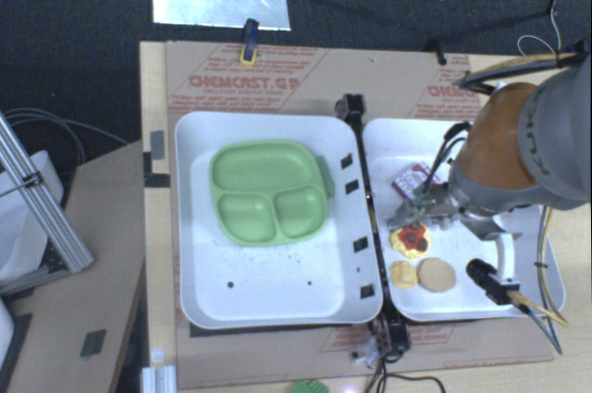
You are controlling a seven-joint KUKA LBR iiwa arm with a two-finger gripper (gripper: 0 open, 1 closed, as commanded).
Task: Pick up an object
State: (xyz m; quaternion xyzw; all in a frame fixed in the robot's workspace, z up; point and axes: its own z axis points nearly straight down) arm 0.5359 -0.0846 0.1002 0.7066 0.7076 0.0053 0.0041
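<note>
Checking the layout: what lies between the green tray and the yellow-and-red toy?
In the camera view, the bins' adjoining walls separate green tray from yellow-and-red toy.

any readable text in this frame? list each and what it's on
"CHEMCAST. G P" in red print, mirrored or upside down, on the brown backing sheet behind the left bin.
The same red print repeats faintly across that sheet, including behind the right bin; too blurred to read.
Pink packet in the right bin: pattern or print too small to read.
Green divided tray: no text.
</note>
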